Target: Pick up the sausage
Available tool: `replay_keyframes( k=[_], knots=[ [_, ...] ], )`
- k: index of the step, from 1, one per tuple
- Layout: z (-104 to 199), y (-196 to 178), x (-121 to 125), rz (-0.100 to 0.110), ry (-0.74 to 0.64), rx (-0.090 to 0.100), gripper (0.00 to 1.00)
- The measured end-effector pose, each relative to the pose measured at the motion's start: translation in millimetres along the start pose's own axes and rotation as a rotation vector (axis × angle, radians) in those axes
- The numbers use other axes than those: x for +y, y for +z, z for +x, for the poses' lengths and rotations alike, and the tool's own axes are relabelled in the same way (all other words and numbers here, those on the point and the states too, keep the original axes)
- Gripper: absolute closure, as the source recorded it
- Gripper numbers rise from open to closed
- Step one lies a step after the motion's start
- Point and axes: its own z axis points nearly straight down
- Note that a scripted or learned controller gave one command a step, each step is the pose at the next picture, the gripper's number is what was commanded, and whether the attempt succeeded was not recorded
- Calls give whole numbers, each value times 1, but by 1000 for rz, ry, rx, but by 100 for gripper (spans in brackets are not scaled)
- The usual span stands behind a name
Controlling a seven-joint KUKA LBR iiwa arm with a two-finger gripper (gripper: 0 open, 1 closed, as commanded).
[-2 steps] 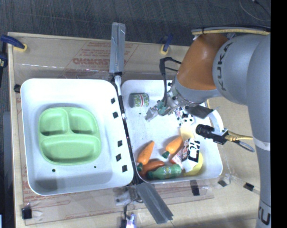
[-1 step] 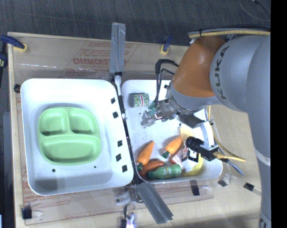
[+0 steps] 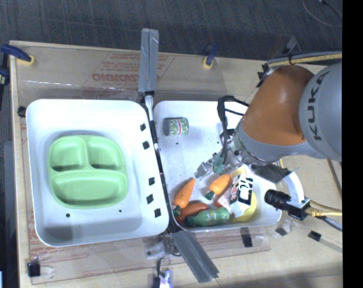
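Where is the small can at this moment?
In the camera view, the small can lies on its side in the right bin, near its far-left corner, apart from the carrots and other toy food heaped at the near edge.

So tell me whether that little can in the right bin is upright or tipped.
Tipped. The can lies on its side on the right bin floor, its label facing up.
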Motion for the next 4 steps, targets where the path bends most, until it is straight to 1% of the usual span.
replay_keyframes(
  k=[1,2,3,4],
  knots=[
    [-30,39,-13,0,-16,0,100],
    [8,57,4,0,-212,1,100],
    [-11,27,-4,-3,-615,-4,100],
    [35,0,17,-4,-732,-5,100]
  ],
)
